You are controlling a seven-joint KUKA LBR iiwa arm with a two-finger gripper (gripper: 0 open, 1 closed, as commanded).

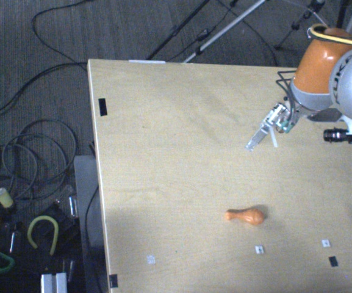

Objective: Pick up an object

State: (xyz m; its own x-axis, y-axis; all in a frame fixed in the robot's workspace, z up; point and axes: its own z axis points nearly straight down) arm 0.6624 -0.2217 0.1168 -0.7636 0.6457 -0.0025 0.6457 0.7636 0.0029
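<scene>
One orange object (246, 215) lies alone on the pale wooden bench (182, 163), down toward the near edge and a little right of centre. It looks like a small pear- or gourd-shaped toy, lying on its side with the narrow neck pointing left and the rounder bulb to the right. Nothing touches it.

Up and to the right, the arm (328, 72) comes in from the right edge, its orange band bright above the grey wrist. The pincer (262, 138) hangs over bare bench, angled down and to the left, well apart from the orange toy and farther back on the surface. Two thin pale fingers (255, 140) spread slightly apart at the tips, so the pincer looks partly open, and nothing sits between them.

A few small marks dot the bench: a black tag (102, 107) near the back left edge, and little square markers (259, 249) along the near side, to the right of and below the toy.

Off the bench to the left, dark carpet carries loops of black cable (23, 157), and a yellow-green U-shaped piece (43, 231) lies on the clutter at the lower left. Tripod legs (237, 14) cross the floor behind the bench at the top.
</scene>
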